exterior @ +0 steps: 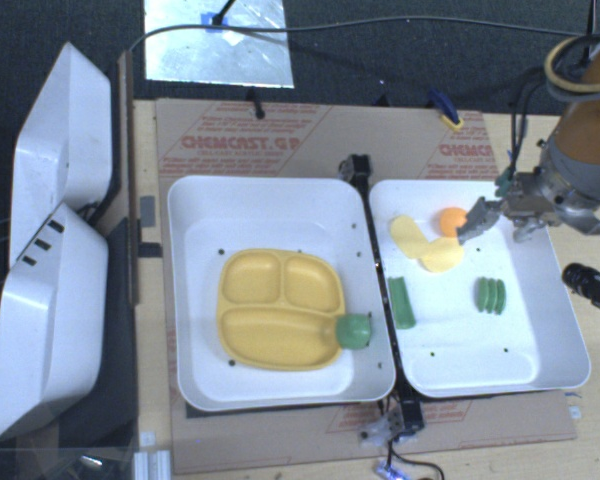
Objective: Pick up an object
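orange ball (450, 218) sits beside my claw (477, 222), angled low to reach it; can't tell my claw's state

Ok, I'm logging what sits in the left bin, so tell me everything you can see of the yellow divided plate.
The yellow divided plate looks like smooth plastic, a rounded rectangle with raised ridges splitting it into three compartments: two small ones at the far side, one long one nearer the camera. It lies flat, right way up, on the floor of the left bin. A small green object rests against its near right corner. Its compartments hold nothing.
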Robot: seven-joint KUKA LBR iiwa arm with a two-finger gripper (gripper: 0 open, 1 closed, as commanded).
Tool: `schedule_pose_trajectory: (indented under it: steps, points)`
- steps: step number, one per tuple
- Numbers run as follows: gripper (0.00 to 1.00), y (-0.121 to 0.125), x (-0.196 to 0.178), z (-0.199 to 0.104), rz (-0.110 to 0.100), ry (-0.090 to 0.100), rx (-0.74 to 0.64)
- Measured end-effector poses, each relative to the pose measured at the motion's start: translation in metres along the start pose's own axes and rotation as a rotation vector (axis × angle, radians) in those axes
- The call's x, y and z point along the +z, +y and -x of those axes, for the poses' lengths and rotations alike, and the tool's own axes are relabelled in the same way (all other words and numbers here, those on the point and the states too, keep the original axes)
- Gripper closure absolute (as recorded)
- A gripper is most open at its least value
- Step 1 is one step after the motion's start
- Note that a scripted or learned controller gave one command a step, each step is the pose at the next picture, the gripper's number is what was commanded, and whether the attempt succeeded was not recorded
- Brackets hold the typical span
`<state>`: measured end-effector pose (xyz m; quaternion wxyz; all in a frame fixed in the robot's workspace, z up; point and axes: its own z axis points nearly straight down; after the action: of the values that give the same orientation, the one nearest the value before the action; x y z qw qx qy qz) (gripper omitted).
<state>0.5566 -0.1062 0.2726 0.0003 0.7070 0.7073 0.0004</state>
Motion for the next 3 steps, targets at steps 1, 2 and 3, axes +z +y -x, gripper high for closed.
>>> schedule_pose_trajectory:
  steps: [1, 2, 3]
  points:
    - [0.0, 0.078, 0.077, 0.011, -0.005, 0.0, -0.001]
    - [0.0, 0.02, 0.121, 0.019, -0.005, 0.0, 0.002]
    - [0.0, 0.092, 0.188, 0.012, -0.006, 0.0, -0.001]
